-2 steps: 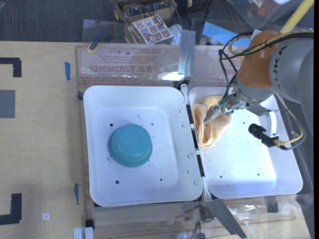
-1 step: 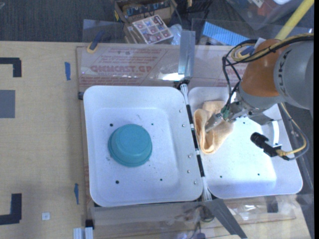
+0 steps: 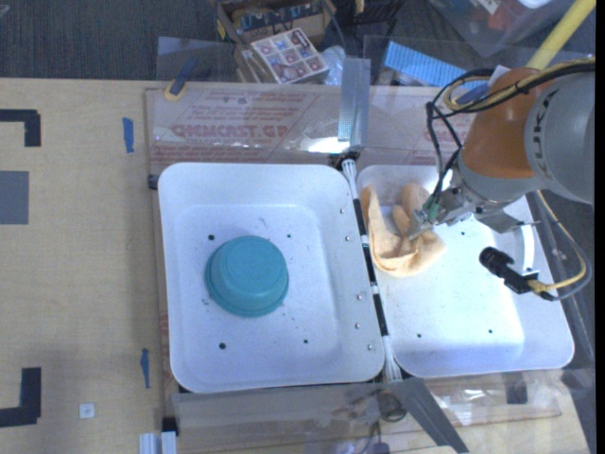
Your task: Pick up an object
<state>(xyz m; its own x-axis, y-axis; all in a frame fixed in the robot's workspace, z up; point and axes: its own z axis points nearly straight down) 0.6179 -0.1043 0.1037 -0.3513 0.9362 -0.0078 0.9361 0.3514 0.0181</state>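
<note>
- Tan cloth [image 3: 405, 244] lies crumpled in the right bin [image 3: 473, 348], against its left wall, with my gripper [image 3: 427, 218] low over it.
- Whether the jaws are open or holding anything, I cannot tell.
- I'd lift straight up; the dividing rim is close, and open floor lies toward the front.
- Teal bowl [image 3: 248, 274] sits upside down in the left bin [image 3: 189, 206], well apart.

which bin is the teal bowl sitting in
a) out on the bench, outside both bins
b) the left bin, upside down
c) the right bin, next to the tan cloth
b: the teal bowl rests base-up in the middle of the left bin, while the tan cloth lies in the right bin, where the gripper is.
</note>
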